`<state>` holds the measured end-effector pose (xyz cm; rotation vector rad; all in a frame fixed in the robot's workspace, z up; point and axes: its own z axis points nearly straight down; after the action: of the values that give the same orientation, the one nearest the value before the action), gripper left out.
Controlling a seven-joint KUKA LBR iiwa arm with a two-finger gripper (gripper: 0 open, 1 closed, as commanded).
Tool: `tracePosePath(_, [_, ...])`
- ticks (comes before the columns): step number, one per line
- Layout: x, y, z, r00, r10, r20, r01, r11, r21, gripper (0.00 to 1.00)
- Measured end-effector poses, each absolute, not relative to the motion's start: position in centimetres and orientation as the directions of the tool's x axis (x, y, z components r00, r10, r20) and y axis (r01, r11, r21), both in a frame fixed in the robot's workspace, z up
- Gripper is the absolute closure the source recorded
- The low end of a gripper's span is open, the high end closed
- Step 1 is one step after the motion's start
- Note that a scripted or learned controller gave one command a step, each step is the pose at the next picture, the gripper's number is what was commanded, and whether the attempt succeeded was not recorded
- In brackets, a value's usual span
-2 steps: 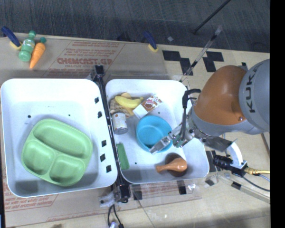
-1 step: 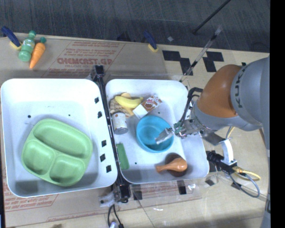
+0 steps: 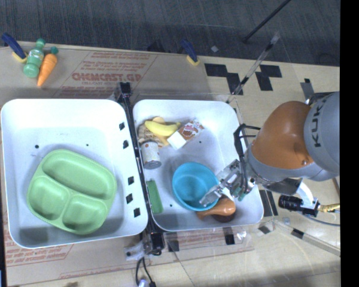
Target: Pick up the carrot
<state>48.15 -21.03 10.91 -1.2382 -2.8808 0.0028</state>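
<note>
Cardboard sheeting covers the bench under two white bins (image 3: pixel 12 160). At about ten o'clock, outside both bins, the carrot (image 3: pixel 46 68) lies on the cardboard, touching a green toy bottle (image 3: pixel 33 61). It looks light, rigid and smooth, likely plastic; I would pinch across its orange middle. At four o'clock the gripper (image 3: pixel 222 190) hangs open over an orange-brown object (image 3: pixel 222 208) beside the blue bowl (image 3: pixel 191 186), holding nothing.

The gripper (image 3: pixel 224 188) overlaps the right rim of the round blue plastic bowl (image 3: pixel 191 185); its finger spacing is indistinct. Just below it, an orange-brown rounded object (image 3: pixel 223 208), partly covered by gripper and bowl, remains unidentifiable.
</note>
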Motion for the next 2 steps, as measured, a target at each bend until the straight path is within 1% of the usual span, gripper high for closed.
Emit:
tracePosePath(1, [48.1,-16.9,9.8,-0.863,0.504,-0.015,0.504,0.863,0.000,0.00])
tracePosePath(2, [51.0,-17.6,20.4,-0.842,0.540,-0.010,0.540,0.842,0.000,0.00])
